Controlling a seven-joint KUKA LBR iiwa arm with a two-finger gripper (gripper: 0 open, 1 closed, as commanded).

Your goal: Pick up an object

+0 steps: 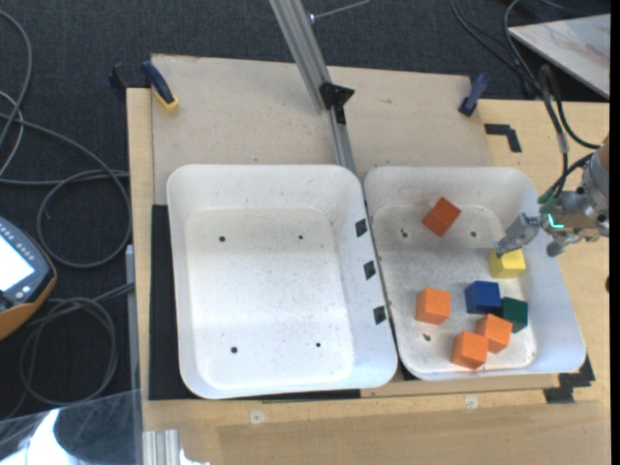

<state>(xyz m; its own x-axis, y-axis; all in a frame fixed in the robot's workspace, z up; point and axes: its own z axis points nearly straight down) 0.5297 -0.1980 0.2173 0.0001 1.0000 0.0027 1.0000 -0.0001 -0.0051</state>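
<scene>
The right bin (pixel 407 197) holds several small blocks. One orange cube (pixel 442 215) lies near its back. A yellow block (pixel 508 262) rests by the right wall. Further forward are an orange cube (pixel 433 305), a blue block (pixel 482 296), a green block (pixel 514 311) and two more orange cubes (pixel 497 329) (pixel 470 349). My gripper (pixel 536 240) comes in over the right rim of this bin, open, with nothing between its fingers. Its left finger (pixel 518 230) hangs just above and behind the yellow block.
The left bin (pixel 262 279) sits beside the right one, with black clips along the shared wall. A metal pole (pixel 310 51) rises from the back of the bench. Cables and a pendant lie on the floor at left.
</scene>
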